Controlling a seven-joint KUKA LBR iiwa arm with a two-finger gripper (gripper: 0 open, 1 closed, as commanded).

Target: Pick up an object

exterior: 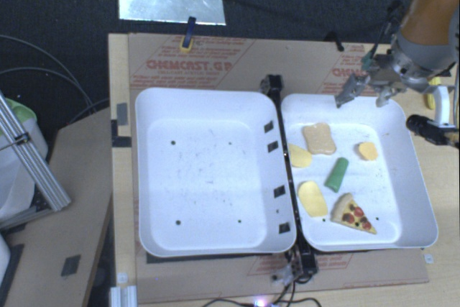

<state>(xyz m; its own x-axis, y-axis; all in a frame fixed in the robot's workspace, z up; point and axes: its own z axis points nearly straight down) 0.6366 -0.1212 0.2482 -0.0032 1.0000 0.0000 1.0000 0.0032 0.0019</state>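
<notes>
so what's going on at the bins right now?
The KUKA arm's end effector hovers open over the back edge of the right bin, holding nothing. Below it in that bin lie toy foods: a bread slice, a green cylinder, a pizza slice, two yellow pieces and a small orange piece. No pick has been made yet.

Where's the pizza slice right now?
In the camera view, the pizza slice lies in the right bin, near its front edge, just below the green cylinder and right of a yellow piece.
</notes>
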